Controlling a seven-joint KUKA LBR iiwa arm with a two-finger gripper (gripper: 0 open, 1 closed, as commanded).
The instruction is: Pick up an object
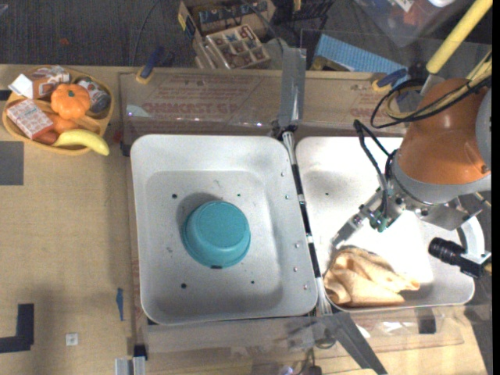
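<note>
Gripper [380, 217] is hanging over the right bin [336, 162], w/ nothing between its fingers; can't tell how far open. Just below it, a crumpled tan cloth [367, 278] is lying at the bin's front edge. A teal bowl [217, 232] is sitting upside down in the left bin [156, 170].

1. I saw the arm [449, 143] reaching in from the right edge of the camera view, its orange band uppermost and the grey wrist below it.
2. The wrist pointed down and to the left.
3. The gripper [348, 230] hung at the wrist's lower left, its thin fingers stretched leftward.
4. I could not make out how its fingers were set.
</note>
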